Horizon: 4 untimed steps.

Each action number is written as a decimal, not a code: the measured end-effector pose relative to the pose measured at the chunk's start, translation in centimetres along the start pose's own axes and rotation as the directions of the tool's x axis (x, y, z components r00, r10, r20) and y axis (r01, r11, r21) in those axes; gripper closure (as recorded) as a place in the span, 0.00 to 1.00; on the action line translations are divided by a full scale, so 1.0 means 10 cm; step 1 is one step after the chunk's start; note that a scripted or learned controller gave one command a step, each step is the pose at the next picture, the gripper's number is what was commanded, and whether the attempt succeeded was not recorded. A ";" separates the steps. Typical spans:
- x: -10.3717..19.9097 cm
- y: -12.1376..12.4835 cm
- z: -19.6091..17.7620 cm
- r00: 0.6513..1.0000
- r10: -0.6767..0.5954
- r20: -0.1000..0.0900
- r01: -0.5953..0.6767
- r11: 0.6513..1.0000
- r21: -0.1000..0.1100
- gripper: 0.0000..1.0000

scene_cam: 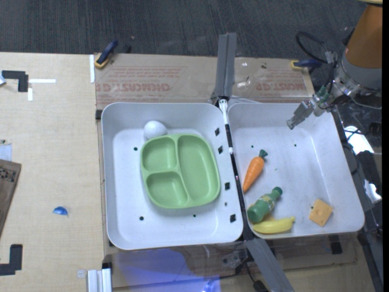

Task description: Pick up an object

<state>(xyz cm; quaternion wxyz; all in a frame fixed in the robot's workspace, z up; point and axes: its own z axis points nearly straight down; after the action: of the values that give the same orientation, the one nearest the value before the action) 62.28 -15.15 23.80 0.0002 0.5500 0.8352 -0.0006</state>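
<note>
Desk (48, 163): pale wood-grain surface, fills left side. Dark grey carpeted floor (152, 11) across the top, behind the desk. Flattened cardboard sheet (158, 81) with reversed red lettering lies behind the bins. Blue clamp (107, 52) at its left corner. Black brackets (17, 79) on the desk edge, small blue piece (59, 211) lower left. Lighting even, bluish glare at bottom.

Even, fairly bright overhead light falls on the table (48, 151); both white bins (121, 163) read pale and slightly washed, without hard glare. The green tray (182, 169) casts only a soft, thin shadow. Below the left bin a bluish glow tints the surface. Detail is slightly soft overall, and the dark floor above the table looks grainy
</note>
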 end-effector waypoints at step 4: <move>0.67 -0.32 1.38 0.993 0.118 -0.001 -0.118 0.993 -0.001 1.00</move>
<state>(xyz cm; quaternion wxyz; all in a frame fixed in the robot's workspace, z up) 56.66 -10.30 10.03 0.0001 0.5984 0.8012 -0.0002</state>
